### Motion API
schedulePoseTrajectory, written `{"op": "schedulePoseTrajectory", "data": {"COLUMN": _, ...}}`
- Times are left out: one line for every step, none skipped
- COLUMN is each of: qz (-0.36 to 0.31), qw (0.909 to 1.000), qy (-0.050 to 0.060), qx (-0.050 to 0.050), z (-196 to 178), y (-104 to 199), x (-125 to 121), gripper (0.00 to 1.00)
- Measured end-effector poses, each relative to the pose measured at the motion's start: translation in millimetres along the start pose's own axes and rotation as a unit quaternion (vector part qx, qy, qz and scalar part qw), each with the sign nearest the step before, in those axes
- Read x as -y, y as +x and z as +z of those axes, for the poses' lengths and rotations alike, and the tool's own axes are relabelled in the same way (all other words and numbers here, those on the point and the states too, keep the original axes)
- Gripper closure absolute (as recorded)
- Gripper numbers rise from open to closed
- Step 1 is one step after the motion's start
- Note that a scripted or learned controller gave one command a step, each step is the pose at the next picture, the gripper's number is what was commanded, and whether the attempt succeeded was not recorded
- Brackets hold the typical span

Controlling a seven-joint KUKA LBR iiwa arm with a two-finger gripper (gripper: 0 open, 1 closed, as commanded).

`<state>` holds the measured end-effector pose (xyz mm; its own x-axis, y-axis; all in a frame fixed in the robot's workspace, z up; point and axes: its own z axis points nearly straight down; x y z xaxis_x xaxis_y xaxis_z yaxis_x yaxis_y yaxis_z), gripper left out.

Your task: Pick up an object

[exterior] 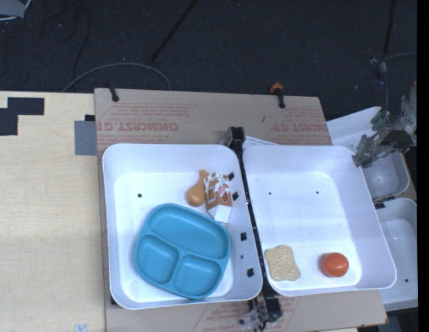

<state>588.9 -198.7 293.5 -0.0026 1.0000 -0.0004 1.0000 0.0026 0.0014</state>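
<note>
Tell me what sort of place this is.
Probably a robot grasping test bench in a lab: two white bins of toy items like a blue divided plate and red tomato, with loose cables behind.

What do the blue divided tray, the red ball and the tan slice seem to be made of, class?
Blue divided tray: likely moulded plastic, smooth, evenly coloured, with soft sheen.
Red ball: probably plastic or rubber, a glossy toy tomato perhaps; a small highlight shows.
Tan slice: looks like matte foam or plastic toy bread; too small to tell.

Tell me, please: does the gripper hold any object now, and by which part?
Nothing is held. The gripper sits at the right bin's far right edge, apart from the tomato and the bread slice.
</note>
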Motion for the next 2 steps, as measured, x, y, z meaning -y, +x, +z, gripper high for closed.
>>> {"op": "schedulePoseTrajectory", "data": {"qz": -0.001, "qw": 1.0, "qy": 0.002, "qx": -0.001, "z": 1.4, "y": 54.6, "x": -5.3, "gripper": 1.0}}
{"op": "schedulePoseTrajectory", "data": {"qz": -0.001, "qw": 1.0, "qy": 0.002, "qx": -0.001, "z": 12.1, "y": 96.1, "x": -8.9, "gripper": 1.0}}
